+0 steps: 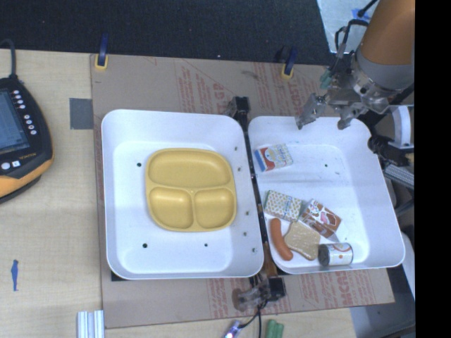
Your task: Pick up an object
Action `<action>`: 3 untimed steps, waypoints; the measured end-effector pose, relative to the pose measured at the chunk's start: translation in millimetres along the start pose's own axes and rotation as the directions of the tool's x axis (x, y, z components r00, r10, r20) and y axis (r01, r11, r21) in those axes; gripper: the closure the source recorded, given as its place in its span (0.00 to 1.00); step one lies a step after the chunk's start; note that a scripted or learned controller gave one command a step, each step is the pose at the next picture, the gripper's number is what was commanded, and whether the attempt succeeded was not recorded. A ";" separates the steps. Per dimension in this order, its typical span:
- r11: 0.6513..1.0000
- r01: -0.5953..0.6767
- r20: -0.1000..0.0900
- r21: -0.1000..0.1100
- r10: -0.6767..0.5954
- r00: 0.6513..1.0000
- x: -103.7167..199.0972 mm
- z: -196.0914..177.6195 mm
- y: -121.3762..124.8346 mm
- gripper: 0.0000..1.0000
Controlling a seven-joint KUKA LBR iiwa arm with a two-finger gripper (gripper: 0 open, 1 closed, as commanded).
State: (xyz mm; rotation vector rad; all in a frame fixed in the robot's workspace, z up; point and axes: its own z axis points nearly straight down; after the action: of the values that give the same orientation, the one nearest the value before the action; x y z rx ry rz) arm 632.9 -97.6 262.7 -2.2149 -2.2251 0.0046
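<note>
Your gripper (325,115) hung with its fingers spread and nothing between them, over the far rim of the right bin (366,189). The objects lay toward that bin's near side: a hot dog (280,238), toast (304,239), a can (335,254) and two packets touching. You risked a miss there, since crowded pieces could slide or jam between the fingers.

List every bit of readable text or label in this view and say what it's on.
None can be read.
Cardboard sheet: faint red print, too blurred.
Blue and white packet: print too small.
Red snack packet: too small.
Can: label illegible.
Pendant: screen unreadable.
</note>
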 end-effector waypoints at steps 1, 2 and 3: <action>1.000 0.000 0.001 0.004 0.000 1.000 2.3 127.4 -7.9 0.00; 1.000 0.001 0.001 -0.005 -0.001 1.000 -2.9 167.2 -9.9 0.00; 1.000 0.001 0.000 0.001 -0.001 1.000 1.1 171.6 -81.3 0.00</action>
State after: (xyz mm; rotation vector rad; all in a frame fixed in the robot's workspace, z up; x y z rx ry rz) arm 551.0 -97.0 91.4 -2.2130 -2.2263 0.0060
